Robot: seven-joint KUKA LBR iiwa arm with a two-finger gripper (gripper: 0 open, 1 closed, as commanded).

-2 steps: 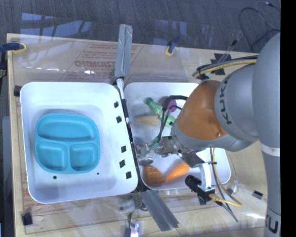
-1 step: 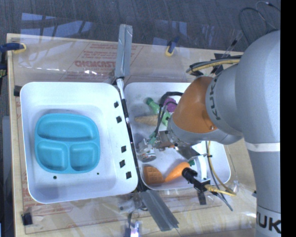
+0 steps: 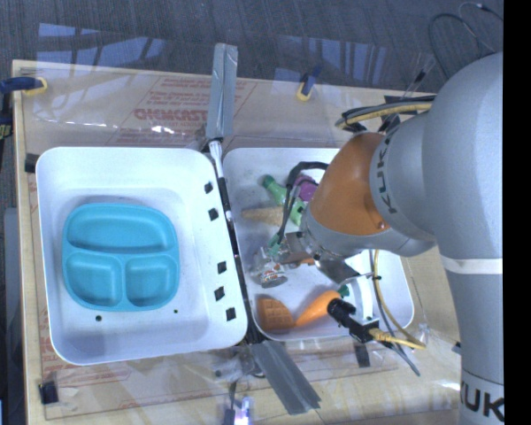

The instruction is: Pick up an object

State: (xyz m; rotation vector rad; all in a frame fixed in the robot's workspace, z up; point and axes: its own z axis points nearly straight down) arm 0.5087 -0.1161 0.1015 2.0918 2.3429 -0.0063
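Grey arm [image 3: 451, 184] looms over my right bin [image 3: 398, 304], gripper [image 3: 279, 259] low at its nine o'clock side; finger state I cannot tell, so nothing looks picked yet.

An orange carrot-like piece [image 3: 315, 307] lies in the right bin's near end; a brown piece [image 3: 274, 313] touches it.

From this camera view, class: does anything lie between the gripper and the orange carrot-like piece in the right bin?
Nothing visible does. The gripper hangs over the right bin; the orange carrot-like piece lies just below it in the picture, uncovered.
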